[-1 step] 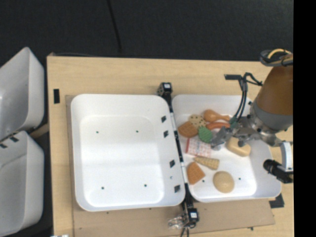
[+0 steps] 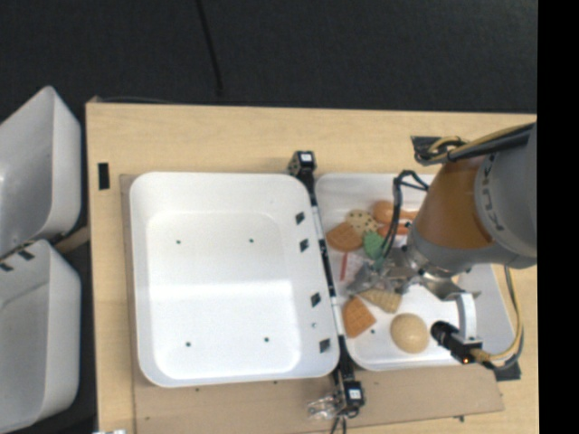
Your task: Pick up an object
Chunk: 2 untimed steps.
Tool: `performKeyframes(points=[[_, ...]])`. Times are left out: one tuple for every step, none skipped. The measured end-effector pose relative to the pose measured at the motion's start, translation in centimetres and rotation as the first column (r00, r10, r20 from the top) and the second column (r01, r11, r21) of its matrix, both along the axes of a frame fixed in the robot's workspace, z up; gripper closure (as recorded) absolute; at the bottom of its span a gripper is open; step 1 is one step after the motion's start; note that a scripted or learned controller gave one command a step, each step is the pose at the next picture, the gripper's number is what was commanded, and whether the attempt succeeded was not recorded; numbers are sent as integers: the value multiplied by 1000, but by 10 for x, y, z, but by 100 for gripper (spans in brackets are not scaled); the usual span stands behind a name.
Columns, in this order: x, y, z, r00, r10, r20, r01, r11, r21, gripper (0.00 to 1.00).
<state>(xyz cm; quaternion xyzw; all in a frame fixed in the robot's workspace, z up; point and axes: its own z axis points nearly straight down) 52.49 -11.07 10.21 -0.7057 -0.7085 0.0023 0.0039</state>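
Observation:
The right bin (image 2: 470, 355) holds a heap of toy food. A tan round ball (image 2: 409, 332) and an orange waffle-like square (image 2: 359, 316) lie near its front. A brown flat piece (image 2: 344, 236), a chip cookie (image 2: 360, 218), a green piece (image 2: 373, 242) and an orange piece (image 2: 384, 212) lie toward its back left. My gripper (image 2: 369, 277) is low in the heap, just behind a pale cracker (image 2: 388, 299) and beside a thin red strip (image 2: 343, 265). The wrist hides whatever lies under it.
The left bin (image 2: 145, 269) sits beside the right one, with a black clipped divider (image 2: 318, 269) between them. The grey arm with its orange band (image 2: 452, 215) covers the right bin's back right. White containers (image 2: 27, 242) stand off the bench's left edge.

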Motion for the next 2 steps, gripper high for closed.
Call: performKeyframes(points=[[36, 10, -1, 1000, 0, 11, 0, 1000, -2, 0], [90, 8, -1, 1000, -1, 14, 1, 1000, -3, 0]])
